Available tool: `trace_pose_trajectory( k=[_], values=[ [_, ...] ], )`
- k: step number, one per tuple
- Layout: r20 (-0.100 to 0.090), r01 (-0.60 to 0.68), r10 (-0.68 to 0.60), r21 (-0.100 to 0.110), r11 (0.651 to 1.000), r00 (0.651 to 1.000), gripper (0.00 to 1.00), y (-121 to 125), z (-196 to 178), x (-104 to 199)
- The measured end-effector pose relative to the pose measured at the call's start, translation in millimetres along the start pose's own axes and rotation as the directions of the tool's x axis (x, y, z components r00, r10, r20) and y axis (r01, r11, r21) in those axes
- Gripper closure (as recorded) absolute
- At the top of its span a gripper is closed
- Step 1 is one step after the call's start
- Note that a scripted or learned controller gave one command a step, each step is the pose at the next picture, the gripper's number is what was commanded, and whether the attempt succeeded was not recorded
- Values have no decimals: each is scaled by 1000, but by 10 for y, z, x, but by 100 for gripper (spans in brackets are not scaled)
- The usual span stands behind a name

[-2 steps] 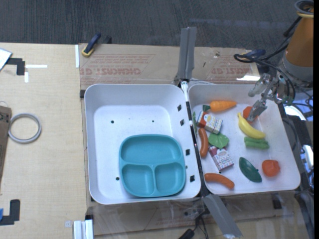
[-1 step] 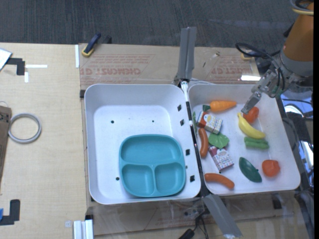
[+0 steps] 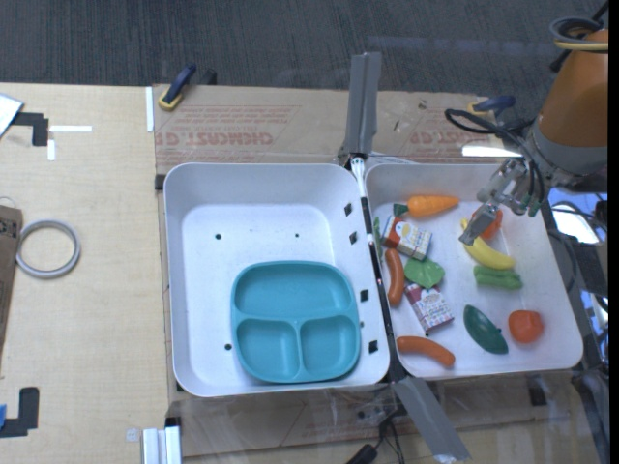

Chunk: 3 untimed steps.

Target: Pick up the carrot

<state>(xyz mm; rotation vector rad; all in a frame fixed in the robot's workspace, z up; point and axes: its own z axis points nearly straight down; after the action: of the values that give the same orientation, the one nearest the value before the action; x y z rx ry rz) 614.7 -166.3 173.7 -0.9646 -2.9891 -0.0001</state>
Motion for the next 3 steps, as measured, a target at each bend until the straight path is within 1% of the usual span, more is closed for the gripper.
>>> trace_pose_trajectory(
  k=[1, 2, 3],
  values=[
    [0, 413, -413, -1, 911, 911, 0, 390, -154, 271],
    [2, 409, -409, -3, 913, 913, 100, 387, -230, 250],
    [3, 511, -511, -1, 860, 860, 100, 1064, -1330, 380]
  ],
)
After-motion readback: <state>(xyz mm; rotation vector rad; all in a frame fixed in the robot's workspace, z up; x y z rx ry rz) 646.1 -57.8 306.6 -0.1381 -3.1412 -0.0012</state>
